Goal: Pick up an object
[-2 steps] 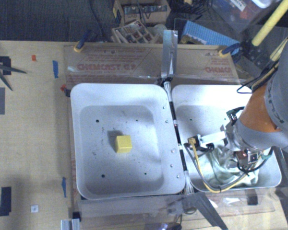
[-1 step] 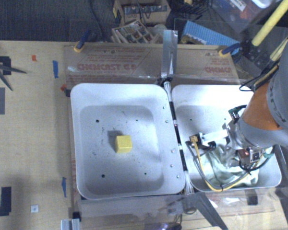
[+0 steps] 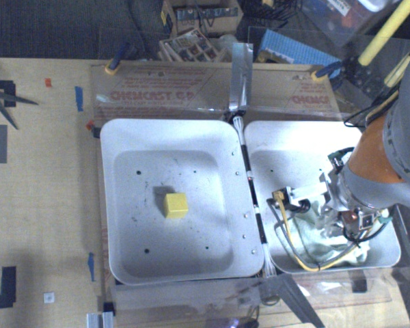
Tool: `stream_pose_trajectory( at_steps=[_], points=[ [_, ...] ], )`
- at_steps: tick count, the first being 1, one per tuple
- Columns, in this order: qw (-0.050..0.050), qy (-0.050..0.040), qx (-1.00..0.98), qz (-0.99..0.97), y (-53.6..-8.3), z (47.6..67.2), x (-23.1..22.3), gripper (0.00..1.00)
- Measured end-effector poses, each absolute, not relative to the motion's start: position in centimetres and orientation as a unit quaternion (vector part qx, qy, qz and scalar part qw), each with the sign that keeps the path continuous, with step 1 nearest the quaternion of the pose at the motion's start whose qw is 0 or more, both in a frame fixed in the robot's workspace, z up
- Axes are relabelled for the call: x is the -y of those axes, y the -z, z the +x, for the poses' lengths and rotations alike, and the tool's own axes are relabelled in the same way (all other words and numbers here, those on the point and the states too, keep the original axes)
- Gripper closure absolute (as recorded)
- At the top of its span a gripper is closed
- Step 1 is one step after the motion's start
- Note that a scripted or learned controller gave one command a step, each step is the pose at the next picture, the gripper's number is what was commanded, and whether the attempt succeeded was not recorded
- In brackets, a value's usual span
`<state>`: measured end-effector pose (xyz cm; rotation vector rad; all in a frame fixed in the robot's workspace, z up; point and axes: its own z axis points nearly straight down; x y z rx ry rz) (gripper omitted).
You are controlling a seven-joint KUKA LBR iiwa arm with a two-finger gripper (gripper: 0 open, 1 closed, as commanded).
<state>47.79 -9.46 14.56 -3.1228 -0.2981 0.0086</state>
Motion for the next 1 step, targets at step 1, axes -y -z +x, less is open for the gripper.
stream_pose_trajectory(
  at_steps=[1],
  points=[
    [0.001, -0.0008, 0.105, -0.994, -25.39, 49.02, 6.51, 1.0]
  ],
)
